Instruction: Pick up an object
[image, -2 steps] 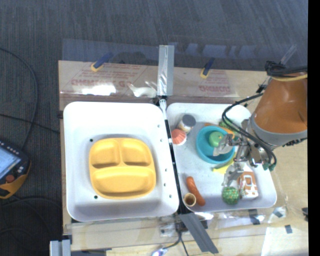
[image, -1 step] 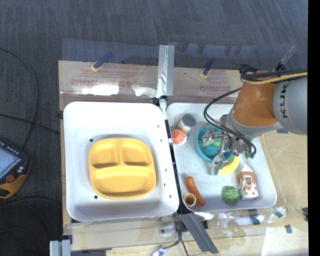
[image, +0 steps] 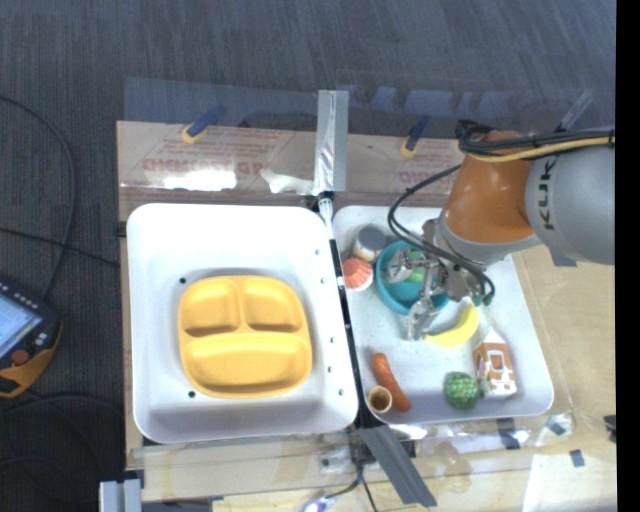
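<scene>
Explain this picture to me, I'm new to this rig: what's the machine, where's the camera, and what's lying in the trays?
One camera looks down at a slant on two shallow white trays. The grey arm with the orange band enters from the right; its pincer hangs over the right tray, beside a teal bowl and a yellow banana. I can't see anything gripped. That tray also holds a carrot, a green ball, a small carton, a peach-coloured piece and a grey lump. The left tray holds a yellow divided plate.
</scene>
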